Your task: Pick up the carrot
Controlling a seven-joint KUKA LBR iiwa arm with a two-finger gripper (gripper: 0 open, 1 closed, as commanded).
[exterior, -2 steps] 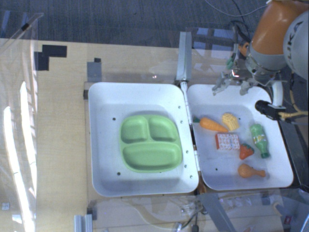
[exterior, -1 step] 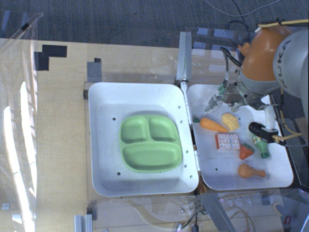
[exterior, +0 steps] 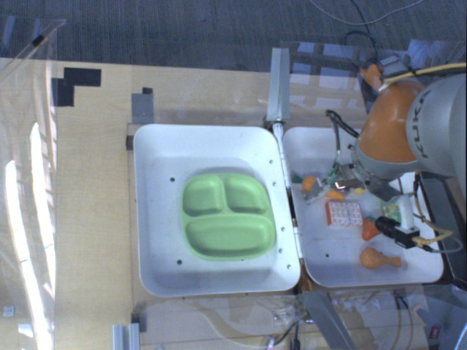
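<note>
In the right bin (exterior: 321,265), a small orange piece with a green end, seemingly the carrot (exterior: 311,184), lies near the bin's left wall. My gripper (exterior: 338,184) hangs low over the bin just right of it, under the orange-banded wrist (exterior: 387,126). A second small orange bit (exterior: 335,194) shows right below the gripper tip. I cannot make out whether anything is between the fingers.
A red-and-white checkered packet (exterior: 344,212), a red-orange item (exterior: 370,229), a green item (exterior: 390,210) and an orange drumstick-shaped toy (exterior: 378,258) also lie in the right bin. The left bin (exterior: 157,195) holds a green divided plate (exterior: 227,215).
</note>
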